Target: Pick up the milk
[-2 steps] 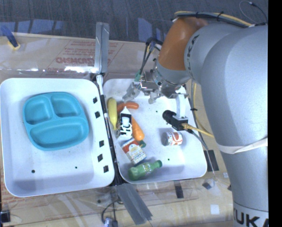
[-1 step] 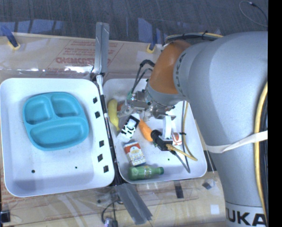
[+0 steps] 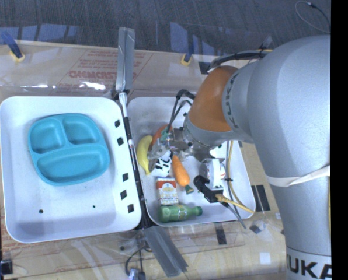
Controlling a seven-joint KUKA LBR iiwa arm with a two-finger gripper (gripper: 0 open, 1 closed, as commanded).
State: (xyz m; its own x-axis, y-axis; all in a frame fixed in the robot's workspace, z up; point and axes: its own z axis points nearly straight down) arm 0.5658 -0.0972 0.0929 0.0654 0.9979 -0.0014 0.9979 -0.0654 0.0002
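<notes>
The milk is a small carton with black and white cow patches. It lies in the right bin, between a yellow banana and an orange carrot. My gripper hangs right over the carton's upper end and hides part of it. The wrist and arm cover the bin's right side, so I cannot see whether the gripper touches the carton.
A red and white carton and a green bottle lie near the right bin's front wall. A reddish item peeks out by the gripper. The left bin holds a blue divided plate.
</notes>
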